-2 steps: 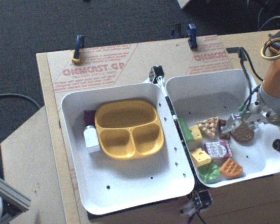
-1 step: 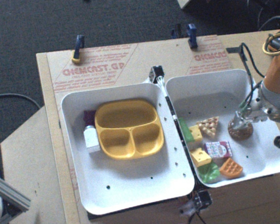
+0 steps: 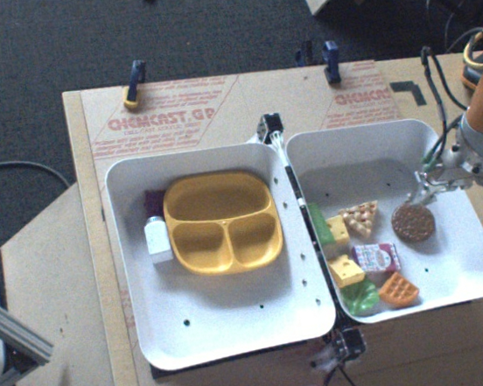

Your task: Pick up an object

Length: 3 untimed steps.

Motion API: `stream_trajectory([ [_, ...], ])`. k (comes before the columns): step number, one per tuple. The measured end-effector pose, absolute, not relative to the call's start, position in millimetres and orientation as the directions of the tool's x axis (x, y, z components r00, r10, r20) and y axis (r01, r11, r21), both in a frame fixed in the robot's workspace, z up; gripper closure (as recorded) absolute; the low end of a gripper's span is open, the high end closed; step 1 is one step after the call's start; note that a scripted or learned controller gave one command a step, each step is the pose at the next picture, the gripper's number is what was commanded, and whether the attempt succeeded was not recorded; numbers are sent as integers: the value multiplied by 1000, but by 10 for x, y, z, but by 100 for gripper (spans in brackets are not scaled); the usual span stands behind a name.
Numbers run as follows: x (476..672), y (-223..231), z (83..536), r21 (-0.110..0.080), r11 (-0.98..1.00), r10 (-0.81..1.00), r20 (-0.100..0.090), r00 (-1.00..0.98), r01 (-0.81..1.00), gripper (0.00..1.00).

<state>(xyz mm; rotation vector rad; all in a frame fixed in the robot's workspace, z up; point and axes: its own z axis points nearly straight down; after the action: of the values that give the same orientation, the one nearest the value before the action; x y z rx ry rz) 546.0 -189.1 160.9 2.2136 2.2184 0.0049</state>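
1. Now the gripper (image 3: 423, 186) hovers in the right bin (image 3: 473, 276), just above the brown round cookie (image 3: 413, 222); its opening is unreadable, nothing visibly held.
2. Bare floor lies right of the cookie; toy foods (image 3: 364, 270) crowd the left wall.

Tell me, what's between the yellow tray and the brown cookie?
In the camera view, cheese blocks and a pizza slice lie between the yellow tray and the brown cookie.

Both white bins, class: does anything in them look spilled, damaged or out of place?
Nothing stands out. The yellow tray lies flat in the left bin; the toy foods sit loosely clustered in the right bin.
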Motion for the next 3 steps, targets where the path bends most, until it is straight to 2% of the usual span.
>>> stream_trajectory([
  [1, 5455, -1924, 2048, 7, 1, 1000, -4, -1, 1000, 100],
  [2, 5465, -1926, 2261, 5, 1, 1000, -3, -1, 1000, 100],
  [3, 5725, -1497, 2172, 4, 6, 1000, 0, -6, 1000, 100],
])
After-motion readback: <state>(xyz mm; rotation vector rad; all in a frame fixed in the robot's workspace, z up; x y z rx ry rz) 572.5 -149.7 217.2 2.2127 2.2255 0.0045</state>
